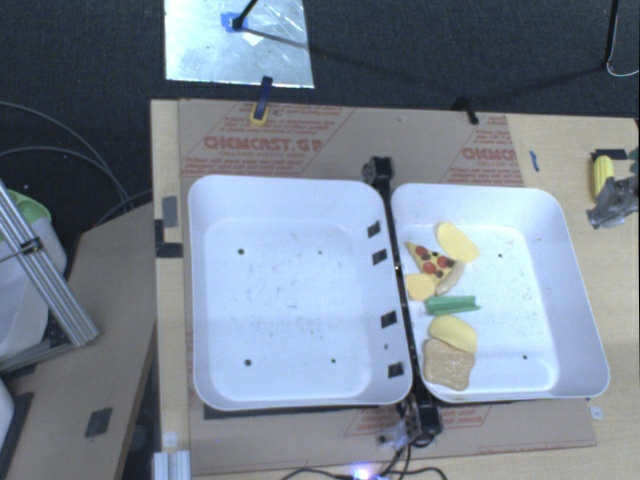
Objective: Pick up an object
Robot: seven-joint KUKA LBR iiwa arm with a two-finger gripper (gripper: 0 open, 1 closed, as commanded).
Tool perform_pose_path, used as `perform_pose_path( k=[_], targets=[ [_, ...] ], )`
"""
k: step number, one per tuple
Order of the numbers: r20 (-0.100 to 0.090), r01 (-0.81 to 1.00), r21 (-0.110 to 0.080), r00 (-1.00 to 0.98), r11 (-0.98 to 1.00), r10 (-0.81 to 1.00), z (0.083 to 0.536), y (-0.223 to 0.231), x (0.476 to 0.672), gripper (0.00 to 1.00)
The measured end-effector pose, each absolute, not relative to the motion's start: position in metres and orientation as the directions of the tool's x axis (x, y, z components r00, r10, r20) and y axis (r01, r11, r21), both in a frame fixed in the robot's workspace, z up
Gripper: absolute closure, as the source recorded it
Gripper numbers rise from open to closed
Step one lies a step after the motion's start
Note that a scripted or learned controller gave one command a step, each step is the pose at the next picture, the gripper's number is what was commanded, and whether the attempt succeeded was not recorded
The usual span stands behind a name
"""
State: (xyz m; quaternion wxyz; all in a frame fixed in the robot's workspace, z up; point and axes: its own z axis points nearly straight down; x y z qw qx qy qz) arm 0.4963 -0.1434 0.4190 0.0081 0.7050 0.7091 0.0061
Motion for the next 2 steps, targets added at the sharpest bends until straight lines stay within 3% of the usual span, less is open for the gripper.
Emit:
perform_pose_path(
  k=[1, 2],
  targets=[
    [-0.003, 1.0, 0.003, 0.005, -0.005, 1.0, 0.399, -0.206, 0.486, 1.0],
    [-0.001, 1.0, 0.002, -0.004, 0.004, 1.0, 0.356, -0.206, 0.519, 1.0]
  ],
)
